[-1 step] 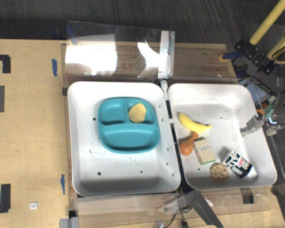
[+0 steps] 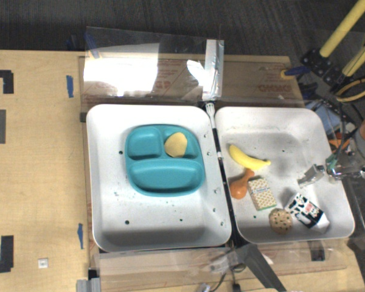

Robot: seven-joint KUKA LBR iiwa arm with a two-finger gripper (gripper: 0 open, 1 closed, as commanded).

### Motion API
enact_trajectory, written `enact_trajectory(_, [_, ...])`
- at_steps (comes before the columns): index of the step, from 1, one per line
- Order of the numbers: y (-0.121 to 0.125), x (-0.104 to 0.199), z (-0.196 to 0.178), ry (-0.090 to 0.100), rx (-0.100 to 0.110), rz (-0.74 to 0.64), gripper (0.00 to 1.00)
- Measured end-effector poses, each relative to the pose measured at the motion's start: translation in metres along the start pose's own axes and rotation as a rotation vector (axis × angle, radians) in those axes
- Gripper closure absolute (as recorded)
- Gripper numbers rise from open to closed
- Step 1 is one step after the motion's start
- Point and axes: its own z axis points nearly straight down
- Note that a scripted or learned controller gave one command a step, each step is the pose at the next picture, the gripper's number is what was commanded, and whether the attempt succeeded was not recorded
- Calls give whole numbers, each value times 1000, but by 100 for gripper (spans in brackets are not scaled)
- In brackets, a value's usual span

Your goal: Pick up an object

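Observation:
The right bin (image 2: 292, 123) holds a yellow banana (image 2: 248, 159), an orange pear-shaped toy (image 2: 240, 187), a small checkered packet (image 2: 262, 193), a round brown cookie (image 2: 280, 220) and a black-and-white carton (image 2: 306, 211). In the left bin (image 2: 103, 181) a teal divided plate (image 2: 164, 160) carries a yellow rounded item (image 2: 176, 144) in its upper right compartment. My gripper (image 2: 319, 173) hangs low at the right bin's right side, just above the carton and apart from it, holding nothing that I can see.
A clear plastic sheet (image 2: 152, 72) and a cardboard panel stand behind the bins. Yellow bars and cables (image 2: 347, 23) crowd the upper right. Wooden bench surface (image 2: 30, 163) extends to the left.

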Motion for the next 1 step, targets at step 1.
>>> enact_trajectory(1, [-14, 97, 51, -10, -25, 195, 0])
